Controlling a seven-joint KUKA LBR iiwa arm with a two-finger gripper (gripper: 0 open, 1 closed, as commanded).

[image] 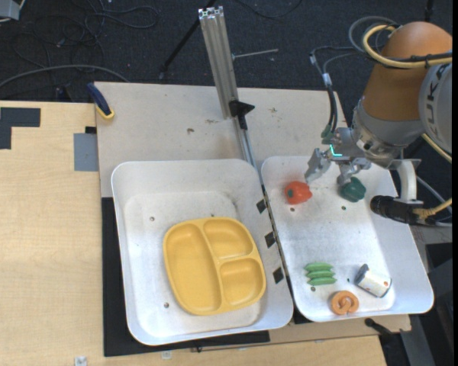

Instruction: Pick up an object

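My gripper (pixel 330 171) hangs over the far end of the right bin (pixel 342 236), its two fingers spread open with nothing between them. A red tomato-like toy (pixel 296 192) lies just below and left of the left finger. A dark green round object (pixel 353 191) sits right under the right fingertip (pixel 346 178); whether they touch I cannot tell. Nearer the front of the same bin lie a green pea pod (pixel 319 273), an orange ring (pixel 344 303) and a small white cylinder (pixel 373 281).
The left bin (pixel 137 204) holds a yellow divided plate (pixel 214 264). A metal post (pixel 221 63) rises behind the bins. A wooden board (pixel 38 227) borders the left side.
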